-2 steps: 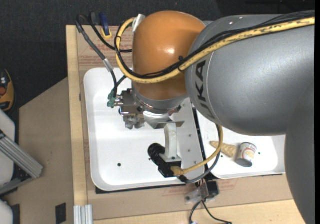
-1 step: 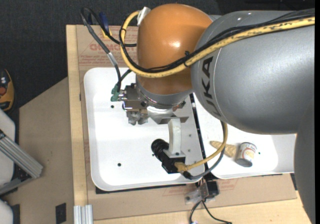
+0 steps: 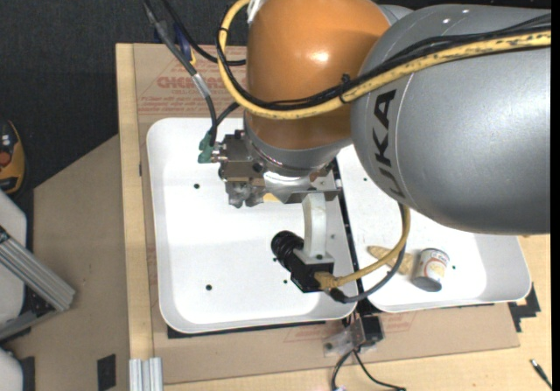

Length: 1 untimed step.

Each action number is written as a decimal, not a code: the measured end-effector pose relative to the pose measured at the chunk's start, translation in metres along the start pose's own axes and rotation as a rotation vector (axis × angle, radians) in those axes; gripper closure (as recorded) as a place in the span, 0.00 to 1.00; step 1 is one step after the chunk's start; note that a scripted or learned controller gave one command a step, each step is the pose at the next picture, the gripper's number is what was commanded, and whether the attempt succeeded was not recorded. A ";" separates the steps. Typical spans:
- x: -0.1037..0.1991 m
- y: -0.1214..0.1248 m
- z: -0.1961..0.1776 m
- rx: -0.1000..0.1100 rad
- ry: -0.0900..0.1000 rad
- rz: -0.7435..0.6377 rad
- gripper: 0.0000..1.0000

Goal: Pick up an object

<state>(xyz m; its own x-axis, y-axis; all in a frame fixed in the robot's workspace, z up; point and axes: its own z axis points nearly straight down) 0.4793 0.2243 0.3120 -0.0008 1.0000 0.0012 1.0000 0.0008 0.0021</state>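
A small pale cylindrical container (image 3: 430,268) with a tan end lies on its side in the right bin (image 3: 494,280), near that bin's front. The gripper (image 3: 239,192) hangs over the back middle of the left bin (image 3: 179,232), under the orange band of the arm (image 3: 311,57), which hides most of it. The container sits well to the right of the gripper, in the other bin.
The big grey arm link (image 3: 464,109) covers most of the right bin and the divider between the bins. A brown cardboard sheet (image 3: 140,101) lies under both bins. Aluminium framing (image 3: 35,280) stands at the left edge.
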 end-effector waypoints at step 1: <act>0.000 0.001 -0.132 -0.012 0.006 -0.001 1.00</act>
<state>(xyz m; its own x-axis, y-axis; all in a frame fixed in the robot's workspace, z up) 0.4800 0.2245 0.4441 -0.0022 1.0000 0.0072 0.9999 0.0021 0.0145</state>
